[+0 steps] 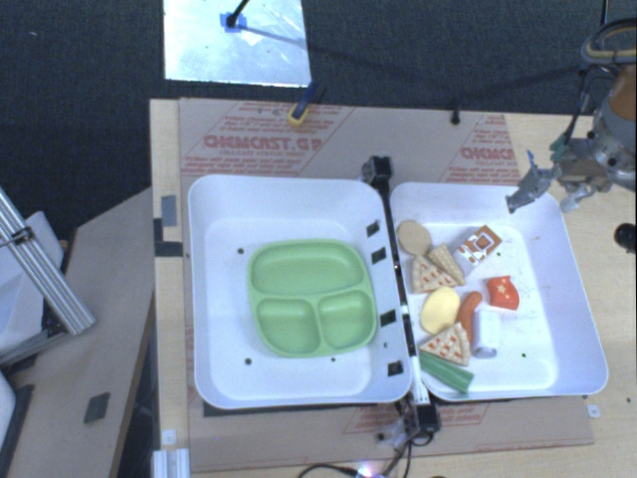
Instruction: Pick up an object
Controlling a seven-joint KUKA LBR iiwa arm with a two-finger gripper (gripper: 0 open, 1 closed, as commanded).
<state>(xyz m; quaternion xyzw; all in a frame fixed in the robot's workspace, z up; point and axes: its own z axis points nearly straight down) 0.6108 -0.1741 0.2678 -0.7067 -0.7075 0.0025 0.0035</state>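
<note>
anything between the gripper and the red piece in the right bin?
Nothing visible. The gripper hangs over the right bin's far right corner; bare white floor lies between it and the red piece.

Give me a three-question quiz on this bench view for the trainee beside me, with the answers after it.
1. True or false: the green tray lies in the same bin as the toy food.
2. Which lies nearest the camera-side rim of the right bin? A) red piece B) green stick C) tan round piece
3. Over which corner of the right bin is the gripper?

Key: 1. False, it lies in the left bin. 2. B. 3. The far corner on the arm's side.
</note>
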